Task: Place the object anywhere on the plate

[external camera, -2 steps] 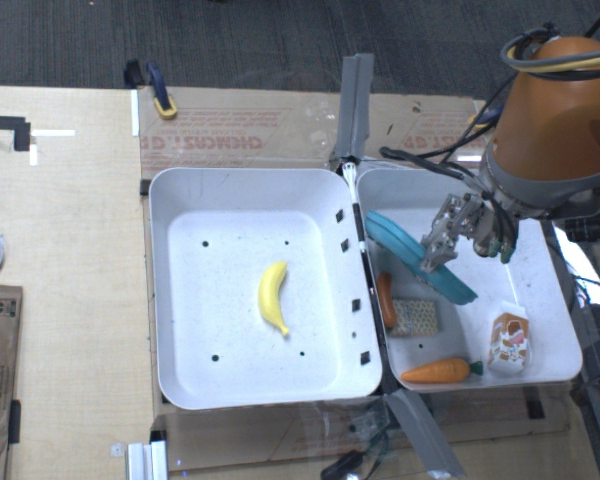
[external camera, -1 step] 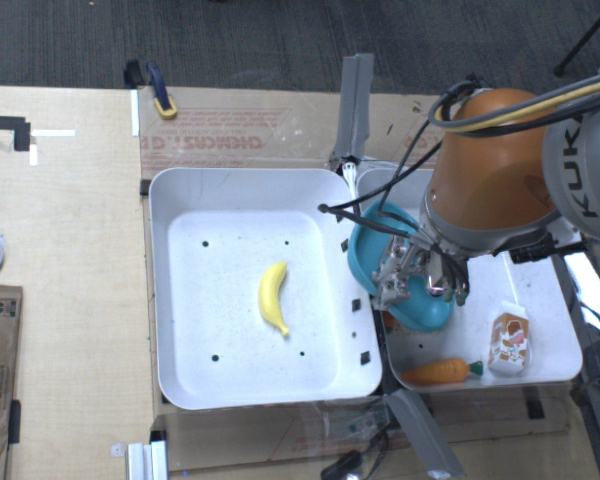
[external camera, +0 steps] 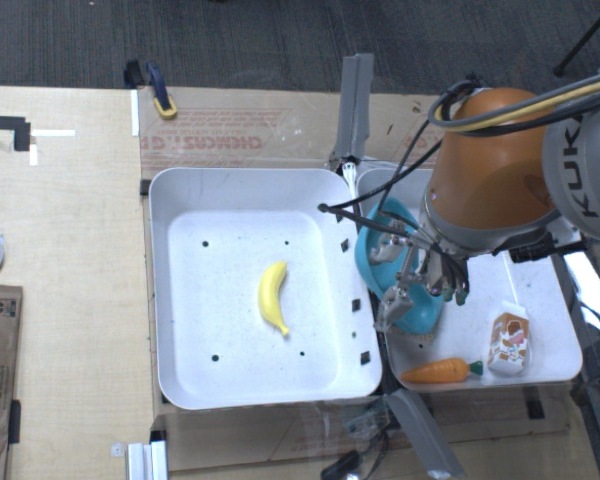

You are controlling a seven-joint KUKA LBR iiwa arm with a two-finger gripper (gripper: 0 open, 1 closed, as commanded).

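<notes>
1. Bench (external camera: 60, 198): light wood; dark carpet floor beyond its far edge.
2. Cardboard sheet (external camera: 240, 128) under the bins, red print reversed, unreadable.
3. "KU" lettering visible on arm (external camera: 580, 168).
4. Left bin (external camera: 165, 268): banana (external camera: 273, 298) lies near its centre.
5. Right bin (external camera: 555, 368): blue plate (external camera: 420, 313) by its left wall; carrot (external camera: 437, 372) and small carton (external camera: 509, 343) along near edge.
6. Jaws (external camera: 405, 293) over the plate; can't tell spread or closed.
</notes>
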